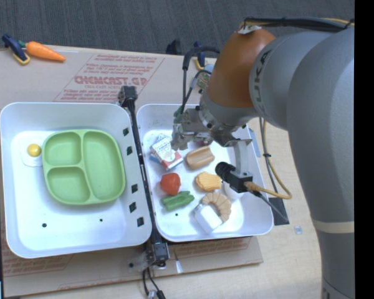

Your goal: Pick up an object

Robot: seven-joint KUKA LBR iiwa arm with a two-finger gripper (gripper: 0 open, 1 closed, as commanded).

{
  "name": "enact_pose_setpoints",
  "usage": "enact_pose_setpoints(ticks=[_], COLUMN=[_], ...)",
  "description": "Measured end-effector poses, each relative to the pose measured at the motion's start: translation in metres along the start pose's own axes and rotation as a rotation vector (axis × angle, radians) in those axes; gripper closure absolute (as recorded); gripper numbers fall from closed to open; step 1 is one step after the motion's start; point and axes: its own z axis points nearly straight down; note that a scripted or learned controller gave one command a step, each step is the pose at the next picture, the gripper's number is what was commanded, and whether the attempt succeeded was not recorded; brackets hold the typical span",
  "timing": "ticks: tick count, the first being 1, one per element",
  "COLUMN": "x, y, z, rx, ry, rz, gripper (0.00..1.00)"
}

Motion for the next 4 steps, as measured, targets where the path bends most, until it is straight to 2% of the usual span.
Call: enact_pose_setpoints(ticks=[1,2,3,4], x=[-0.014,-0.014,-0.039,-0.047], y=[-0.07,-0.07,-0.078,-0.095], z=[-0.018,-0.018,0.052,0.114], rx=[-0.001,-0.001,0.001,-0.003], ry=[-0.001,-0.001,0.0,0.001], rz=[0.001,0.002,0.001,0.0], gripper=[1.0,0.0,0.0,0.0])
